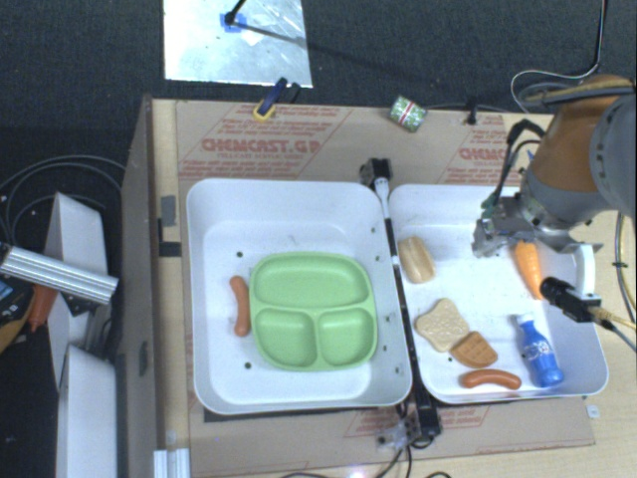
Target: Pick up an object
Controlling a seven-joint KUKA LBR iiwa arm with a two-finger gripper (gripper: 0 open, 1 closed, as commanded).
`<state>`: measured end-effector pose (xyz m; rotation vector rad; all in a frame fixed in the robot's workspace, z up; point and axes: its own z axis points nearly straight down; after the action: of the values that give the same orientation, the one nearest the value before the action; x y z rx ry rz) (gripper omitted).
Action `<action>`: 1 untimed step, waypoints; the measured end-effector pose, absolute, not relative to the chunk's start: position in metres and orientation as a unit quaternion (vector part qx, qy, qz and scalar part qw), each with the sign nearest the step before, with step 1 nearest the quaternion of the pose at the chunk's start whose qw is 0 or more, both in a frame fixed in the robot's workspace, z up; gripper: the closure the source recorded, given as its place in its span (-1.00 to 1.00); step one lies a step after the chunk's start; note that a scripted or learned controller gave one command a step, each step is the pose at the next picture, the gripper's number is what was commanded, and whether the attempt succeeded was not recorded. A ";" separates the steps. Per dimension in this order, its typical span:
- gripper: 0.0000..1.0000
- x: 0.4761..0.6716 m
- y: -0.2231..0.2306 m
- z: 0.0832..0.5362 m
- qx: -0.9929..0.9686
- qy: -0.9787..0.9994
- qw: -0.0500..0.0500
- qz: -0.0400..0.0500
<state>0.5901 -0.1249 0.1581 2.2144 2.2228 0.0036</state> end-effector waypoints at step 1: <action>-1.00 0.574 -0.207 0.186 0.707 0.708 0.002 0.000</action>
<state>0.5743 -0.2068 0.1861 2.2167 2.2194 0.0005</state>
